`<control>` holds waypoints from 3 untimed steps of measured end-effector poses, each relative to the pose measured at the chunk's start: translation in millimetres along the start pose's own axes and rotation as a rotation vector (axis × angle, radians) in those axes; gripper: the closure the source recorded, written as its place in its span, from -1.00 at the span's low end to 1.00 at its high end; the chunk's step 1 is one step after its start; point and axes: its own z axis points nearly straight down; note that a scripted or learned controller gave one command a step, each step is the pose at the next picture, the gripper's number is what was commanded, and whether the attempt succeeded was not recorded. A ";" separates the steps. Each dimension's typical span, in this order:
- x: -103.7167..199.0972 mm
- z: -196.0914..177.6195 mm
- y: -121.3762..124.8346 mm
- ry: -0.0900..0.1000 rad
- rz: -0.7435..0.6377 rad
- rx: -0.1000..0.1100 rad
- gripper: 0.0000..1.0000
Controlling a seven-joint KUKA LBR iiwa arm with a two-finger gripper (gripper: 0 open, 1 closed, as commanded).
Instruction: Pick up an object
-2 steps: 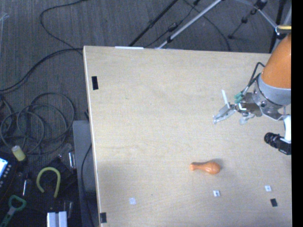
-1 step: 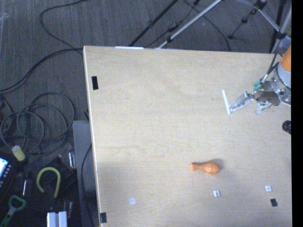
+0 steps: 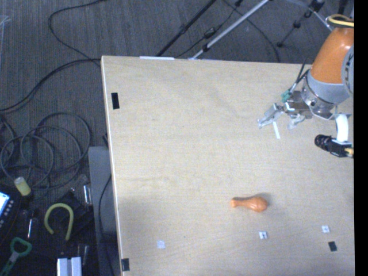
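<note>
Nearest me on the pale wooden bench top lies the one thing worth going for: a small orange object, bulb-shaped with a thin neck tapering to the left, a bit like a tiny gourd or a limp balloon. It rests flat on the wood, alone, right of centre in the near part of the bench. A few small square markers sit just nearer than it, none touching it.

Farther back and to the right is the gripper, hanging off the grey wrist under the orange band of the arm. Its fingers are spread apart with nothing between them; it grasps nothing, and as far as I can judge it hovers over bare wood, well apart from the orange object.

So I judge the step in hand to be the approach. To do it well I would bring the claw nearer and a little left until it sits directly over the fat end of the object, turn the wrist so the fingers straddle the short width of the bulb rather than its length, then descend straight. The neck looks too thin to catch reliably, and a rounded body like this could roll or squirt aside if one finger lands first, so I want both tips down together before closing.
</note>
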 end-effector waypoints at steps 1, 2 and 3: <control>-5.6 74.1 38.7 -0.001 -0.137 -0.001 -1.00; 29.3 92.2 38.9 0.000 -0.220 -0.002 -1.00; 6.4 14.9 38.9 0.001 -0.112 -0.003 -1.00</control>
